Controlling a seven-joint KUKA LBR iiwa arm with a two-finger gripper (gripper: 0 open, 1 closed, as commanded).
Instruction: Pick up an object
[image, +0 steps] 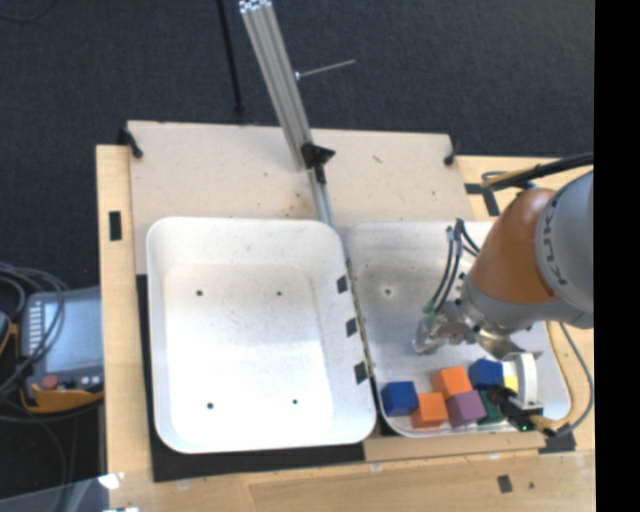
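Observation:
Several small blocks lie clustered at the near end of the right bin (390, 260): a blue block (399, 397), an orange block (431, 409), another orange block (452, 381), a purple block (465, 408), a second blue block (486, 373), a yellow piece (511, 381) and a green piece (494, 409). My gripper (432, 336) hangs over the right bin's middle, just above and to the left of the cluster, below the orange wrist band (515, 250). Nothing shows between its fingers.
The left bin (250, 330) lies beside the right one, with a divider edge (352, 320) between them. A slanted metal pole (285, 90) rises from behind the bins. Cables and a pendant (55, 345) lie off the bench's left side.

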